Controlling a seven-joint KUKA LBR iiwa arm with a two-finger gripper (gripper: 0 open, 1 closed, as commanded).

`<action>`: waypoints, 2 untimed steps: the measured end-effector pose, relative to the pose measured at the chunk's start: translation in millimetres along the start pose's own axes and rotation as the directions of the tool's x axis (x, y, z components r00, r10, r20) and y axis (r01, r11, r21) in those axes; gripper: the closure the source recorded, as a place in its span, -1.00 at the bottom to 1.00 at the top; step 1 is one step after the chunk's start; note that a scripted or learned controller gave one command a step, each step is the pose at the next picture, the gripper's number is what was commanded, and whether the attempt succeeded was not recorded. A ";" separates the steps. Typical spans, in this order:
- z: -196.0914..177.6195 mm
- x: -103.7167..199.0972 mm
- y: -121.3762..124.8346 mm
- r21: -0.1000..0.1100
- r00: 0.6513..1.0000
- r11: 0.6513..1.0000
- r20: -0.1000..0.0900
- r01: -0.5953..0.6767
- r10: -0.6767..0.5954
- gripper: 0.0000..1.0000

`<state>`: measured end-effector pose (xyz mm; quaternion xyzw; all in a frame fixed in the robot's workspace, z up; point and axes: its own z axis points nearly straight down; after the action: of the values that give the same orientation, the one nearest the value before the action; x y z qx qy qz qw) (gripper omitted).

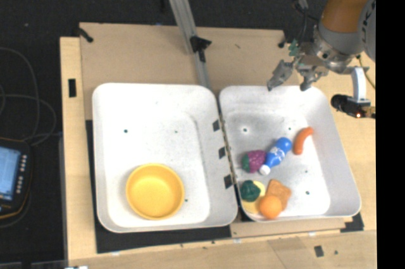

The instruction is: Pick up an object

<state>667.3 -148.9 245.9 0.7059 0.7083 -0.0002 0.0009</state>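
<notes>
Gripper [290,80], fingers apparently apart and empty, hangs above the right bin's [316,203] far rim, staged to descend.

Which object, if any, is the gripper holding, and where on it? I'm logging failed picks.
Nothing is held. The two-finger gripper hangs open above the far rim of the right white bin, with nothing between its fingers.

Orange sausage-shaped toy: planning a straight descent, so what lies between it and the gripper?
In the camera view, only bare white bin floor separates the gripper from the orange sausage-shaped toy.
</notes>
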 end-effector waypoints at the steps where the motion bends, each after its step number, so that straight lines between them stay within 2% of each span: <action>1: -0.1 -0.4 -0.1 0.000 1.000 1.000 0.001 0.000 0.000 -1.00; 2: 54.2 0.1 -11.0 0.006 1.000 1.000 0.000 -0.003 0.003 -1.00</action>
<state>656.3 -148.9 191.7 0.7071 0.7072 -0.0022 -0.0010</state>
